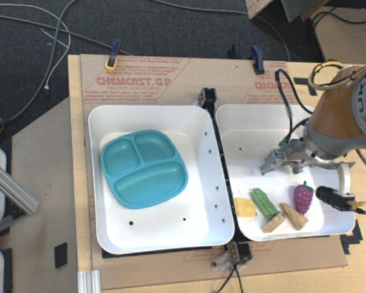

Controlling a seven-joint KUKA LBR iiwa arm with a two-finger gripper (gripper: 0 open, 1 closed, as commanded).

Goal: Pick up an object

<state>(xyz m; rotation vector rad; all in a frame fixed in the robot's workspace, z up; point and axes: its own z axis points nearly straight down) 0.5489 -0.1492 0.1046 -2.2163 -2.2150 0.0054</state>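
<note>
Purple grape bunch, green-stemmed, lies in the right bin; end effector state unclear.

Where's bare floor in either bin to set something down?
Right bin: bare far half, behind the gripper. Its near edge is crowded: yellow piece, green vegetable, two tan sticks, purple grapes. Left bin: bare strip between the teal plate and the divider, plus the near-right corner.

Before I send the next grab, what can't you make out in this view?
- Gripper: fingers too small and blurred to judge, camera view.
- Right bin: far-right part hidden under the arm.
- Purple toy: too small to identify.
- Two tan pieces: overlapping, shapes unclear.
</note>
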